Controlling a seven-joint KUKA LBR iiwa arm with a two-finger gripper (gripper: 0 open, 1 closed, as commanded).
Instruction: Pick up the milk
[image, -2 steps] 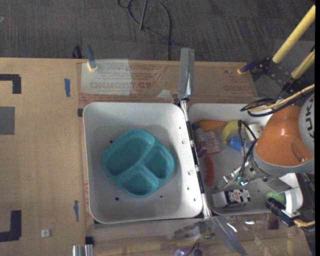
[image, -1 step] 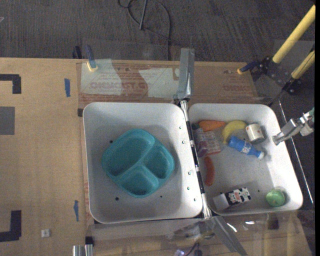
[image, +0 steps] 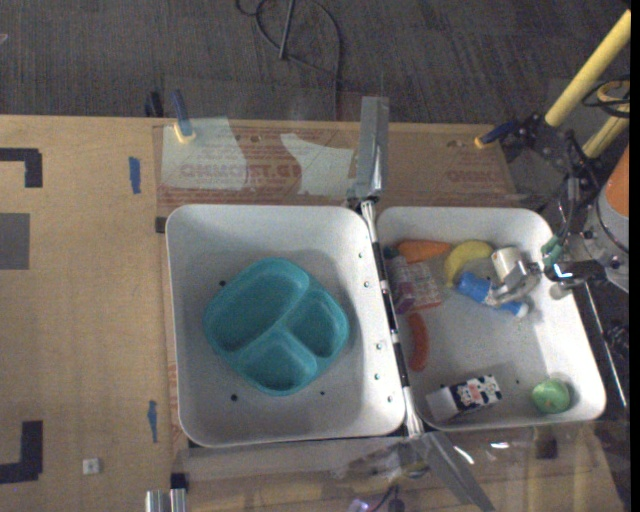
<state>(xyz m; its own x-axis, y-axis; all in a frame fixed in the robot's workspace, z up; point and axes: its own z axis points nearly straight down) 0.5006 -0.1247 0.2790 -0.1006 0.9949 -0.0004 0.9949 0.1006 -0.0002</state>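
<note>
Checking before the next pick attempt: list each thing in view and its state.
milk: lying on its side in the right bin, near its front edge, ungrasped
claw: low over the right bin's back, far from the milk
teal divided plate: flat in the left bin
green ball: resting right of the milk

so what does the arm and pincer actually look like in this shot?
The arm shows at the right edge as a rounded pale grey body with an orange patch on it. From it, a dark bracket with thin cables and a small teal part runs to the pincer, a blocky light grey to silver metal piece. Its finer detail is too blurred to make out.
</note>
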